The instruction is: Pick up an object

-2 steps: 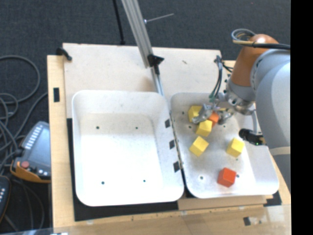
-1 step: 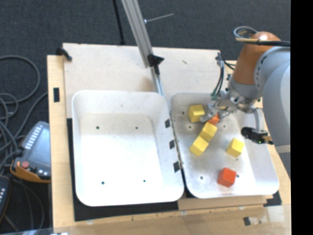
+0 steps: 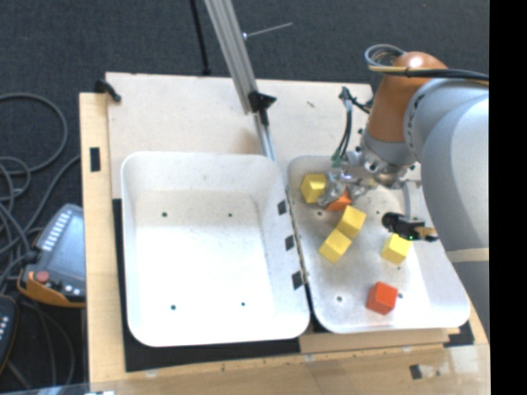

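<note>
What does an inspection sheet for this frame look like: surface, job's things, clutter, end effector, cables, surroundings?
Surface: wooden bench bearing a left bin and a right bin, side by side.
Job's things: four yellow blocks and a red block, all in the right bin; a small orange piece by the end effector.
Clutter: nothing seen.
End effector: end effector low over the right bin's far end, near the orange piece; grasp unclear.
Cables: black cables on the floor at left.
Surroundings: metal post behind the bins; handheld pendant on dark carpet.
</note>
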You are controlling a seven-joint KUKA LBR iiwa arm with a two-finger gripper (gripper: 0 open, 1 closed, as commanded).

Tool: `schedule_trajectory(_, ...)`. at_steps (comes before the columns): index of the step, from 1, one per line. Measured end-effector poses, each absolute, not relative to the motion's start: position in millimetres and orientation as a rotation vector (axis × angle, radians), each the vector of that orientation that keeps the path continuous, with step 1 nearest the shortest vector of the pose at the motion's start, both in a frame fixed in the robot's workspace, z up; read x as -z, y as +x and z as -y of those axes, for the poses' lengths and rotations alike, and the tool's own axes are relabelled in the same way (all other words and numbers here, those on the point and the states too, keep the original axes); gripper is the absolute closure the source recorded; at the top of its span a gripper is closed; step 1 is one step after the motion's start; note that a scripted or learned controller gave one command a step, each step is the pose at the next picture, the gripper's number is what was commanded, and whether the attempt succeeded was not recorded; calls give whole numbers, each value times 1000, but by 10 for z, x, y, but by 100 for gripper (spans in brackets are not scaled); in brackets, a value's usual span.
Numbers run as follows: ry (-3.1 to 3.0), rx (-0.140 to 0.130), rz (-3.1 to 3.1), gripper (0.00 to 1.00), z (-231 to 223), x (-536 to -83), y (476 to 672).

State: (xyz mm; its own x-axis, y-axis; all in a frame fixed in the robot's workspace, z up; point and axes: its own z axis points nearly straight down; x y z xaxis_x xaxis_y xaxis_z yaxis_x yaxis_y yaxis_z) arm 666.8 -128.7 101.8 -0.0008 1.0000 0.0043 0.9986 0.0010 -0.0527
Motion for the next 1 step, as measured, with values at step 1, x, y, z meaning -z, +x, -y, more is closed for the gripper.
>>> schedule_trajectory(1, -2228, -10, 2229, 100, 688, -2028, 6757)
